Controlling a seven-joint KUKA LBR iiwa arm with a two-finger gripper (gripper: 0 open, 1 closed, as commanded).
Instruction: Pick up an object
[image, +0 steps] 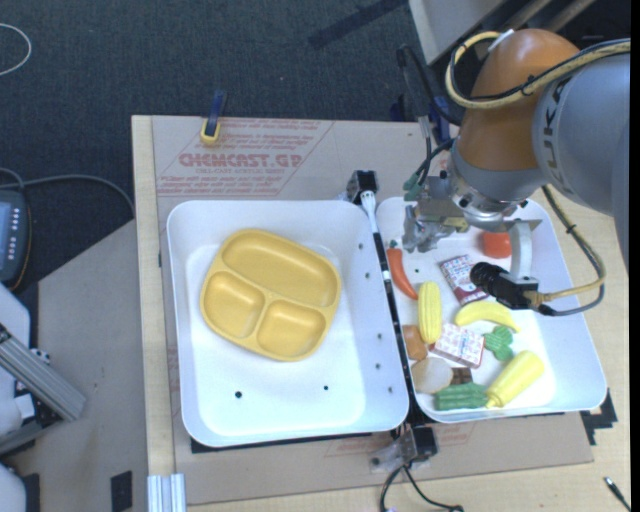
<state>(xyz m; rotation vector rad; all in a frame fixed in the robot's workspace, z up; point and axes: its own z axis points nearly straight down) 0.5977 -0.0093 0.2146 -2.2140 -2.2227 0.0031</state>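
Where the right bin came closest to the camera, a green pod lay nearer than the slim corn cob, the marker for every place here, and a little to its right in the view. A fatter corn cob lay tilted just beside the pod, further right of the slim cob. A pale round piece sat straight in front of the slim cob on the near side. A small brown piece lay between the two, close against the slim cob's near end. A printed packet lay just right of that near end, and a green lumpy toy lay past the packet.

A banana lay level with the slim cob, to its right, near but apart. Well to the slim cob's left, a yellow divided plate lay flat in the left bin.

Beyond the slim cob and slightly right lay a second packet with red print. Beyond the slim cob and slightly left, an orange carrot lay along the bin's wall. Further beyond, to the right, sat a red-orange round toy.

The gripper hung over the bin's far end, beyond the slim cob and just past the carrot's far tip. Whether it was apart or together could not be told.

Farthest from the slim cob, past both bins, lay cardboard with red lettering and a yellow and blue clamp at its far edge.
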